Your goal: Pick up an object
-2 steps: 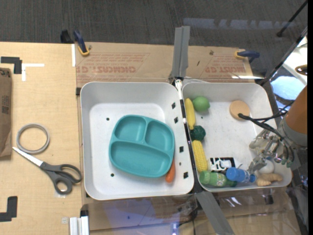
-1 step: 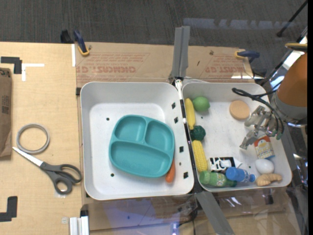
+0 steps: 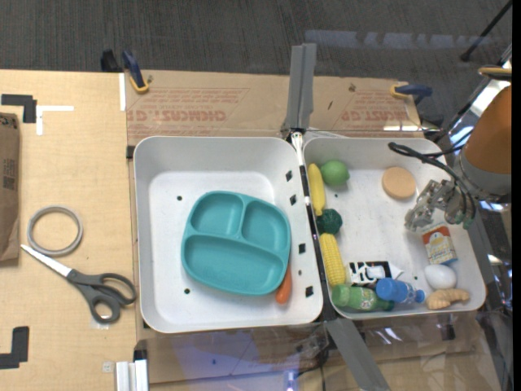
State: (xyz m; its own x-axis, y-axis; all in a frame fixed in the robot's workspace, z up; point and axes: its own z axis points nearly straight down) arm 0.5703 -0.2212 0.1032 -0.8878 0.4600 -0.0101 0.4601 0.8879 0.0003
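My gripper (image 3: 432, 211) hangs over the right side of the right bin (image 3: 366, 149), its fingers spread open with nothing between them. Just below it lies a small white and orange carton (image 3: 440, 244). A tan round disc (image 3: 399, 183) lies up and to its left. Along the bin's front sit a white egg (image 3: 440, 277), a tan peanut-shaped piece (image 3: 449, 298), a blue bottle (image 3: 399, 292) and a green bottle (image 3: 358, 298). Against the left wall are a green ball (image 3: 334, 173), a yellow piece (image 3: 316, 187), a dark green broccoli (image 3: 329, 221) and a corn cob (image 3: 331, 257).
The left bin (image 3: 155, 218) holds a teal divided plate (image 3: 236, 243) with an orange carrot (image 3: 283, 286) at its lower right edge. On the bench to the left lie scissors (image 3: 81, 279) and a tape roll (image 3: 54, 229). A black and white card (image 3: 370, 271) lies in the right bin.
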